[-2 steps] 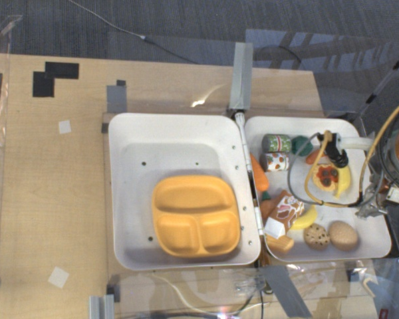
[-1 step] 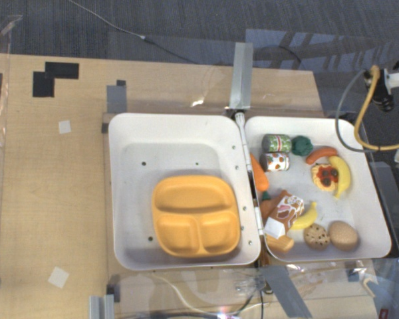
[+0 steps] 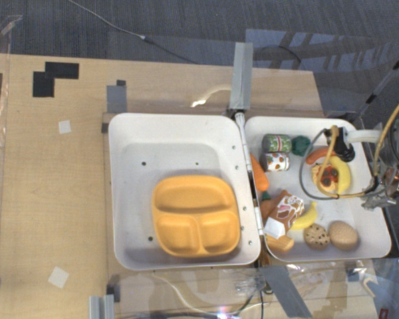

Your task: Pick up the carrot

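You are seeing the carrot (image 3: 258, 175) lying against the right bin's (image 3: 383, 244) left wall; the gripper (image 3: 379, 197) is hovering at its far edge, grip state unclear.

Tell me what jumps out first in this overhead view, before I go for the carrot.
The big yellow divided plate dominates, alone in the left bin. Next comes the clutter of toy food in the right bin: a banana near its back right, two small cans at the back. The carrot lies tight against that bin's left wall, and the gripper sits at the bin's right rim.
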